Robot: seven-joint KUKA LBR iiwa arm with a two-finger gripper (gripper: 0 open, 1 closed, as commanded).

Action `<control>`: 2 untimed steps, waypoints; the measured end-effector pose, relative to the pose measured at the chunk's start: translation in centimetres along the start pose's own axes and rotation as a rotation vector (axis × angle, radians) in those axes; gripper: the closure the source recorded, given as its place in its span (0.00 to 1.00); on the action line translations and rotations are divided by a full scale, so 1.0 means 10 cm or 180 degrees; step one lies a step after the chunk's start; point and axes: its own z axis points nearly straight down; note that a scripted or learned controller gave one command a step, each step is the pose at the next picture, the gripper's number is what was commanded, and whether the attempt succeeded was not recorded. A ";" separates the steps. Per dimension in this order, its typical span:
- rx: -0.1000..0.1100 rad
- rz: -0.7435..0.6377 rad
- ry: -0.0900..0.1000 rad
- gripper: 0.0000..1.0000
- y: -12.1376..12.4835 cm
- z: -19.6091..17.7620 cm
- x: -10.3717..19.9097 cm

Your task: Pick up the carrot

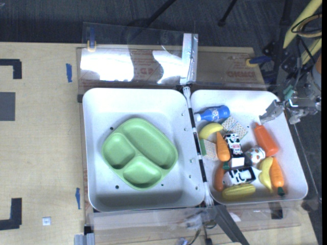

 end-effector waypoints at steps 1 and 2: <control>-0.0005 -0.0162 -0.0002 0.00 -0.39 1.11 -0.43; -0.0014 -0.0326 -0.0006 0.00 -0.08 0.94 0.32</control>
